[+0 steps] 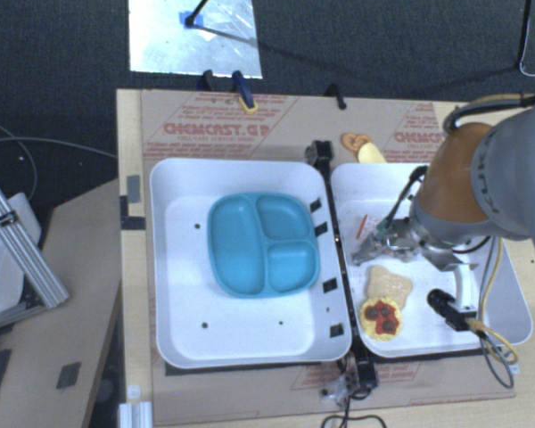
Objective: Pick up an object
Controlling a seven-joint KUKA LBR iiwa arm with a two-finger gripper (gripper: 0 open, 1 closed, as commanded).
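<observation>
While low over right bin, grey arm near pale toast.

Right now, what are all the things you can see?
Bins: two, white, side by side.
Plate: one, blue, in left bin.
Toast: one, beige, right bin.
Pizza: one, yellow and red, right bin.
Stick: one, red, right bin.
Yellow toy: one, yellow, behind right bin.
Orange toy: one, orange, beside it.
Clamp: one, blue-yellow, bench's far edge.
Sheet: one, silvery, beyond bench.
Arm: one, grey-orange, over right bin.
Gripper: one, metal, low in right bin.
</observation>
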